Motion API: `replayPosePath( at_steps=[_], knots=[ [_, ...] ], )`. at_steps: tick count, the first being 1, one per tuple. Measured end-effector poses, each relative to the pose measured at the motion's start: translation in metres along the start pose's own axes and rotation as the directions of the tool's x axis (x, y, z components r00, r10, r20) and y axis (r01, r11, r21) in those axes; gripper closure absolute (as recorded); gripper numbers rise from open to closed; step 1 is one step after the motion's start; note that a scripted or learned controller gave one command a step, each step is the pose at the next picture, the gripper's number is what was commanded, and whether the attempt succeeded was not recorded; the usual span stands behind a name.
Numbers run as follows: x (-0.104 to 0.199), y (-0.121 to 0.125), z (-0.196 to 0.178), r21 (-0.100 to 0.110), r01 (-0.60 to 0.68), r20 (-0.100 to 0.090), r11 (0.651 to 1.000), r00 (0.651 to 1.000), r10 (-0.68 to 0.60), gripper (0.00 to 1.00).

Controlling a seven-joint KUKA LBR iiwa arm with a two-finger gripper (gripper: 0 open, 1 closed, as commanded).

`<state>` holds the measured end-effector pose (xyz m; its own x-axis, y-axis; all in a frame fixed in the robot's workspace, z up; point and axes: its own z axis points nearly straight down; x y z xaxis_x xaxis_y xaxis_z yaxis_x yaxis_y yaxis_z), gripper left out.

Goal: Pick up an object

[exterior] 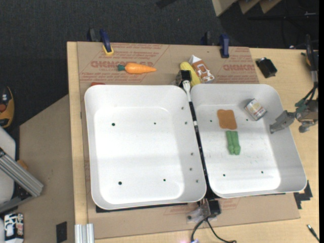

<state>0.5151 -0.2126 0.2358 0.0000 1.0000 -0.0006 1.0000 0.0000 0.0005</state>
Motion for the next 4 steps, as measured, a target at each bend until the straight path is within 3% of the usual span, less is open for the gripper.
replayPosePath(
  at_steps=[1,2,3,4],
  knots=[
    [0.05,0.029,0.156,0.0,0.002,-0.005,1.0,1.0,-0.002,0.0],
    [0.078,0.099,0.147,-0.012,0.005,0.002,1.0,1.0,-0.005,0.0],
    [0.077,0.099,0.134,-0.017,0.002,0.001,1.0,1.0,-0.002,1.0],
    [0.142,0.156,0.044,-0.015,0.009,-0.001,1.0,1.0,-0.009,1.0]
  ],
)
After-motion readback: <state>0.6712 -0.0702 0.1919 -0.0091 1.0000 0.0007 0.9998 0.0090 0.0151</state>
